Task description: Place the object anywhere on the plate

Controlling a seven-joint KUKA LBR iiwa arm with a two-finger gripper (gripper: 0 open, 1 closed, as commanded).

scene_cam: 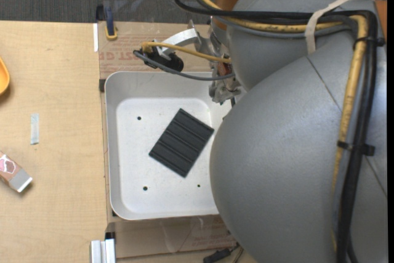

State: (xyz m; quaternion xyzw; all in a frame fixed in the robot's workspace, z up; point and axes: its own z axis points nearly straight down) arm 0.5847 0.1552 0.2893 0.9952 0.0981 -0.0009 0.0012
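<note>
A dark grey ribbed rectangular slab (pixel 181 141) lies flat and turned at an angle in the middle of the white bin (pixel 123 194). The grey arm with its orange band fills the right side and hides the bin's right part. My gripper (pixel 222 93) shows only partly, as metal parts under the wrist above the bin's back right corner, up and to the right of the slab and apart from it. An orange curved rim (pixel 3 78), possibly the plate, peeks in at the far left edge.
The wooden bench top (pixel 49 71) stretches left of the bin. On it lie a small grey strip (pixel 34 129) and a red and white packet (pixel 13 173). Yellow and black cables (pixel 161 56) hang over the bin's back wall. A blue clamp (pixel 109 24) stands behind.
</note>
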